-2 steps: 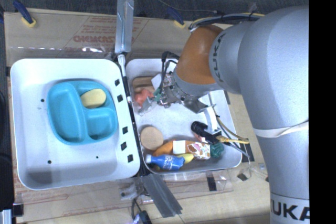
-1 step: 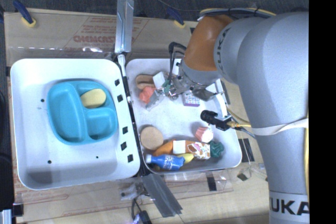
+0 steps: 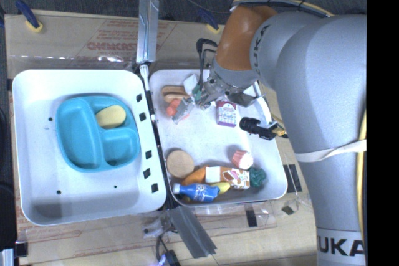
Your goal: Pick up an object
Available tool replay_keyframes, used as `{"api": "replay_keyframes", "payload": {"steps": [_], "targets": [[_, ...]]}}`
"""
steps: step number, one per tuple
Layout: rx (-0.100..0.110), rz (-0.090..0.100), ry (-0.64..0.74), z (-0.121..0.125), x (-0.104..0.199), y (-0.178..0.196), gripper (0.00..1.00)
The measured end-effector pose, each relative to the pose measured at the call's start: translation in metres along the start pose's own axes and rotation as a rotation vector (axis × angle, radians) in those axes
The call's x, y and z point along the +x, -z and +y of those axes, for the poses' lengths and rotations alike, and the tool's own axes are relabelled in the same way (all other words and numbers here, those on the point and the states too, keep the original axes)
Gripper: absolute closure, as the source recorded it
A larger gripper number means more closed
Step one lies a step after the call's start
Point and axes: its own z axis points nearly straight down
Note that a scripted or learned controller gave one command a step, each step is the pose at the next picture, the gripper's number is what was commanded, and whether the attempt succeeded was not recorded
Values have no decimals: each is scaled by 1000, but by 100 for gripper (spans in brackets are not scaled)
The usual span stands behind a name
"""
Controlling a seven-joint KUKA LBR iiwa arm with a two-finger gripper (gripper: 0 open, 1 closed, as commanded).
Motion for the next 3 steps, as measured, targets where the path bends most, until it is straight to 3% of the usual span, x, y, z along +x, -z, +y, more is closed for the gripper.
{"api": "replay_keyframes", "payload": {"steps": [1, 2, 3], "targets": [[-62, -19, -121, -31, -21, 66, 0], [-56, -15, -102, -18, 16, -14, 0], [-59, -18, -99, -18, 14, -1, 100]]}}
